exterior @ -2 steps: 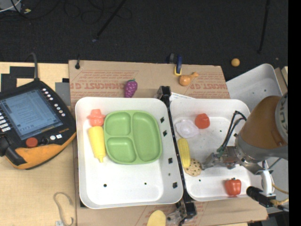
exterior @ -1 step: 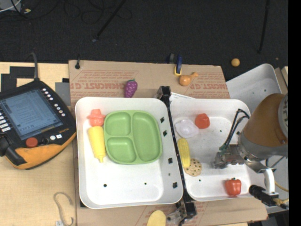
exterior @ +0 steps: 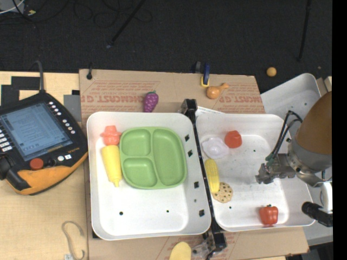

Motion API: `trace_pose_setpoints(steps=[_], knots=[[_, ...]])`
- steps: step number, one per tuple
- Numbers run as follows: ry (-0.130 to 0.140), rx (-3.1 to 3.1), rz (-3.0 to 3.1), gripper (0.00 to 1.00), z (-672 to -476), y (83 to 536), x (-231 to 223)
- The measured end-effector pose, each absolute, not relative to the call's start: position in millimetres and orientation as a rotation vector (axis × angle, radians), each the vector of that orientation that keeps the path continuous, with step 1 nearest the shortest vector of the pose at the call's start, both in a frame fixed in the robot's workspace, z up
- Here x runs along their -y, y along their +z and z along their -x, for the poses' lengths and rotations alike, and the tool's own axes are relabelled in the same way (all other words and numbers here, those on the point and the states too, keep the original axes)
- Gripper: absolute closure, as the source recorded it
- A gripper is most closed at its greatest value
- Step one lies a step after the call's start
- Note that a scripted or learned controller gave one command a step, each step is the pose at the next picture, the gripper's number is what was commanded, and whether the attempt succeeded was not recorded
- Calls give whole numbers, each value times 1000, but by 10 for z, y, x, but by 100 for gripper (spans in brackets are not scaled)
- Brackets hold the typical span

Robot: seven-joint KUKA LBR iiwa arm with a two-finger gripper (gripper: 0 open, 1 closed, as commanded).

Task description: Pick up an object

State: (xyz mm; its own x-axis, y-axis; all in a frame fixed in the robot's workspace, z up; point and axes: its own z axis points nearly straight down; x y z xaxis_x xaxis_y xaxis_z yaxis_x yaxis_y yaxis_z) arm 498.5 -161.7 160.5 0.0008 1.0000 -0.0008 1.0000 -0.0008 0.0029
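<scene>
Nearest pick candidate is the red pepper toy, glossy red with a green stem, lying in the right bin near its front right corner, apart from everything else. It sits below and just right of the end effector, which hangs low over the bin's right half with bare white floor under it. Nothing is seen between the end effector's tips; whether it is released or clenched — cannot tell, too dark and small.

Risks: the pepper is rounded and slick-looking, so it could squirt out of a pinch or roll toward the bin wall; being near the corner, a descent could clip the rim.

Other options in the same bin: a red tomato toward the back, touching nothing; a pale translucent piece just left of it; a corn cob by the left wall with a cookie touching its lower end — a grab there could catch both.

Left bin holds a green divided plate and a yellow bottle beside it.
</scene>
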Motion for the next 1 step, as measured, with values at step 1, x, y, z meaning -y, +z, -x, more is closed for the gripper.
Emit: trace_pose_setpoints(steps=[1], knots=[[2,-2217,-2221,100,-4997,2140,1740]])
